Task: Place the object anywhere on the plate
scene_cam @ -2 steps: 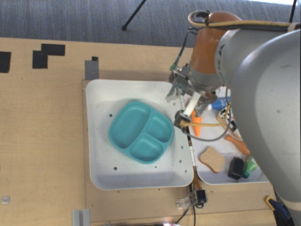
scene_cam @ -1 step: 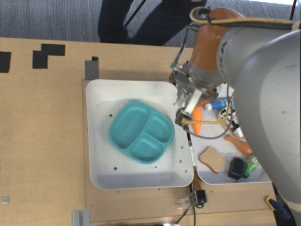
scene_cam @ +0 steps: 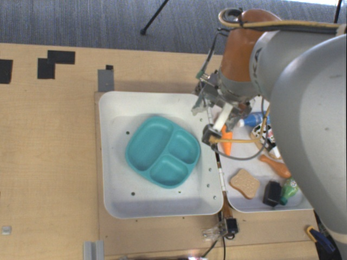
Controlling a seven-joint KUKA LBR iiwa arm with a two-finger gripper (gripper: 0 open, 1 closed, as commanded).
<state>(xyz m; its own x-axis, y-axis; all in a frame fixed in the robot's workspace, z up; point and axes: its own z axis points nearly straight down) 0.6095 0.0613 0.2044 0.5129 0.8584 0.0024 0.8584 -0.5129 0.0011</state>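
- Grey arm (scene_cam: pixel 309 118) bulks nearest the camera on the view's right; an orange band sits above the wrist.
- Gripper (scene_cam: pixel 205 104) hangs over the far right corner of the left bin (scene_cam: pixel 108 145), near the wall shared with the right bin (scene_cam: pixel 255 203).
- Can't tell whether the gripper is parted or closed, or whether it carries anything.
- Teal plate (scene_cam: pixel 162 150) has three compartments, lies mid left bin turned at an angle, and has nothing on it yet.
- Can't tell which item is the target. The loose candidates are all in the right bin: toast slice (scene_cam: pixel 245 184), orange piece (scene_cam: pixel 226 143), second orange piece (scene_cam: pixel 275 167), black block (scene_cam: pixel 271 194), green item (scene_cam: pixel 290 189), blue item (scene_cam: pixel 252 119).
- Risk: the grasp may hold nothing, so a trip to the plate would deliver nothing.
- Risk: the gripper is still beside the plate, not above it. A release here would likely land on the bin floor or the shared wall.
- Risk: the plate looks loose, so a low pass could shove it.
- Risk: its raised dividers could tip or roll a rounded piece out.
- Risk: robot cables droop close to the orange piece and could drag it.
- Surface: pale wooden bench (scene_cam: pixel 49 172) with black patches (scene_cam: pixel 54 64) at the far left.
- Room: grey ribbed carpet (scene_cam: pixel 81 10) lies behind the bench, with a dark thin leg (scene_cam: pixel 162 7) slanting across it.
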